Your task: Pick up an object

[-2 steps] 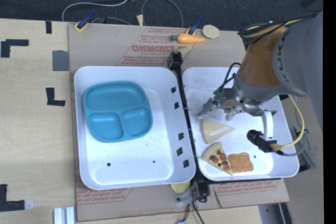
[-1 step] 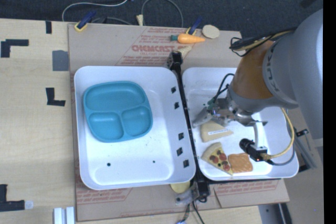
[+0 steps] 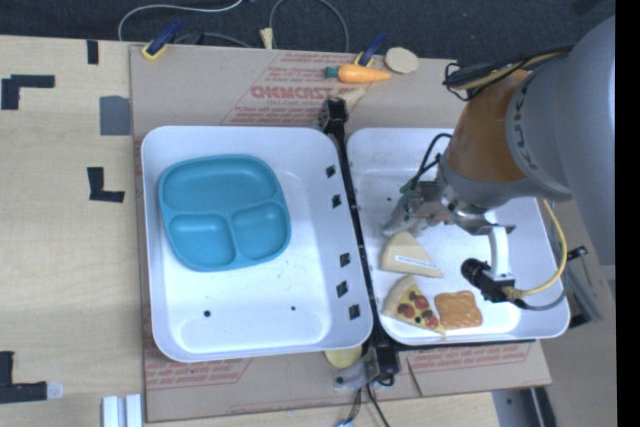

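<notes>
Gripper (image 3: 408, 212) low in right bin (image 3: 530, 320), just above cheese wedge (image 3: 407, 256); jaw state cannot be told, and nothing looks lifted yet.

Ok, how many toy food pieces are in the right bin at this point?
3. A cheese wedge just below the gripper, a pizza slice near the front edge, and a toast piece beside the pizza. The arm covers part of the right bin, so more may be hidden.
</notes>
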